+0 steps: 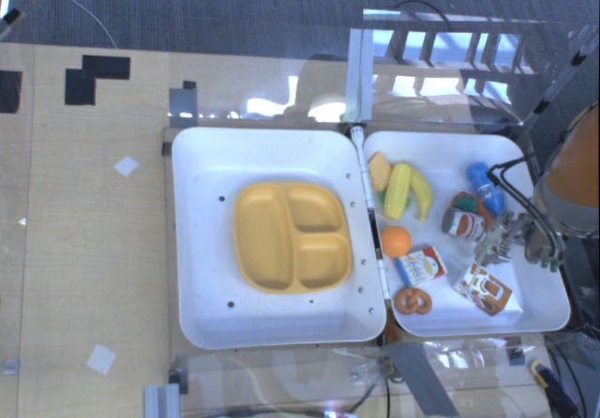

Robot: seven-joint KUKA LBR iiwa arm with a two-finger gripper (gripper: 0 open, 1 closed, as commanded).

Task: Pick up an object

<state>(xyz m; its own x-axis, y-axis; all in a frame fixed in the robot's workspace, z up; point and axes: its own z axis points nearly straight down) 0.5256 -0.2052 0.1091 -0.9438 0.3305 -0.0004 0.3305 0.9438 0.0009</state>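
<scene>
Arm (574, 172) cut off by the right edge, only its orange band and grey wrist in frame; gripper (497, 247) a tangle of metal and cable low over the right bin (544, 318), too small and cluttered to tell how the jaws stand or whether anything sits between them. Blue object (483, 180) partly hidden behind a black cable, its kind unclear; print on the small carton (486, 290) and the packet (420, 265) too fine to read. Table (84, 247) runs out at left and bottom edges.
</scene>
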